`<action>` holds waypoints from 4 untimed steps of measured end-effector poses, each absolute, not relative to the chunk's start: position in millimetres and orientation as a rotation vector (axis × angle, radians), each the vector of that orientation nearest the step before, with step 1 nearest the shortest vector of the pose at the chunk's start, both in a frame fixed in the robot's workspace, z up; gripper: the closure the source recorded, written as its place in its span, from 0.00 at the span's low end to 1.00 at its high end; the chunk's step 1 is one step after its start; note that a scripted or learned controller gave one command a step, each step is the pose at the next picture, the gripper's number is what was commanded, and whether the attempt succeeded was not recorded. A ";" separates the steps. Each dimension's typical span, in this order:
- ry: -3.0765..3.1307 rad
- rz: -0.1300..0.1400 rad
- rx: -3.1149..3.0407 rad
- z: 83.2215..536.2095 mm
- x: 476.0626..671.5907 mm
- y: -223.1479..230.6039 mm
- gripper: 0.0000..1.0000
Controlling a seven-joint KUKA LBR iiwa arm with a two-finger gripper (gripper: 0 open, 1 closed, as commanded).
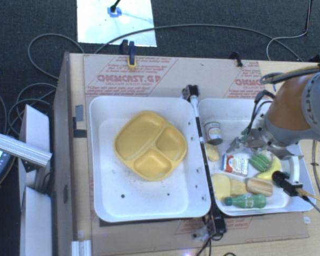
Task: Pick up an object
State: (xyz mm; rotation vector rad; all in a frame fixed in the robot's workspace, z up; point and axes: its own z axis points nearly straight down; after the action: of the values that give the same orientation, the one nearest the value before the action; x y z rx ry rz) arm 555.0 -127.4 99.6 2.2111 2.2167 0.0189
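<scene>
One grey two-finger gripper (244,139), finger state cannot be told, low in right white bin (229,111), red-white packet (236,164) just near-left of it.

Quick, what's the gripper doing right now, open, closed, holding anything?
Gripper: low in the right bin, over the red-and-white packet; open or closed cannot be told, and nothing is visibly held.

Two white bins: left bin (104,159), right bin (229,111). One yellow divided plate (150,144). One small can (213,132). One green bottle (246,200). One red-and-white packet (236,164). Other items too crowded to count.
</scene>
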 end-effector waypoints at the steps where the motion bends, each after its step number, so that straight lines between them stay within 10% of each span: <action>1: 2.227 -0.002 2.217 139.4 622.3 -147.3 0.00; 2: 2.202 -0.006 2.213 95.4 601.6 -98.7 0.00; 3: 2.226 0.000 2.215 185.4 663.7 -124.4 0.00; 4: 2.228 -0.003 2.217 127.8 628.6 -84.6 0.00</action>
State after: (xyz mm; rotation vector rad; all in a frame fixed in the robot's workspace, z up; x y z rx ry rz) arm 628.6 -84.6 127.8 2.2171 2.2284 -0.0027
